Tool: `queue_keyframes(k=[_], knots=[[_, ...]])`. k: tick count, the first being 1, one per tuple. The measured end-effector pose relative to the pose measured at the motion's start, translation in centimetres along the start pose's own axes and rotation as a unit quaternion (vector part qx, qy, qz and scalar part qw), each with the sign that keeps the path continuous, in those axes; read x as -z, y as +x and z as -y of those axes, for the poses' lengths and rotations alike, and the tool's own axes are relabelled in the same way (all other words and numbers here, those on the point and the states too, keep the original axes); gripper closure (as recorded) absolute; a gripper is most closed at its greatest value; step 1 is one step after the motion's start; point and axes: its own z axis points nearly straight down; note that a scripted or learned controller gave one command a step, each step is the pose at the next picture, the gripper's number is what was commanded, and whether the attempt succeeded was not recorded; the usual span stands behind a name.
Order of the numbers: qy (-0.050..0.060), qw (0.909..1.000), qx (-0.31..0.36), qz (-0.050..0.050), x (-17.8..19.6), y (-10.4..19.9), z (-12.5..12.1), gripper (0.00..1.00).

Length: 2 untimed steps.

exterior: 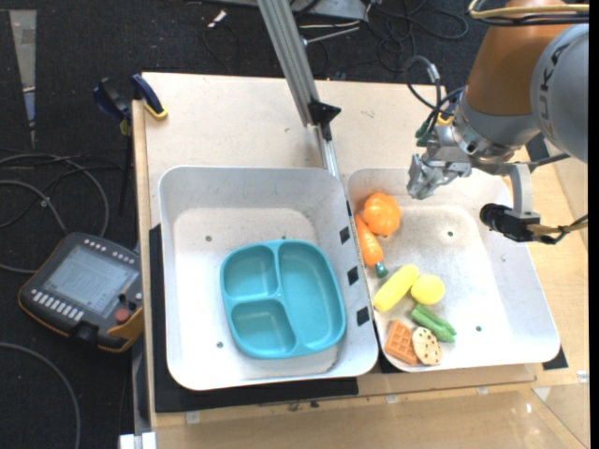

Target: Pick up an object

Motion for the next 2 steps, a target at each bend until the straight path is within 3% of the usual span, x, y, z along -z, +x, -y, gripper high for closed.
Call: queue_keyframes(k=[1,2], knots=[[0.001,1.0000,0.000,0.001,-1.1,5.4,1.1,1.00],[0.000,1.0000,0.000,0.000,0.1,10.6,2.3,1.00]])
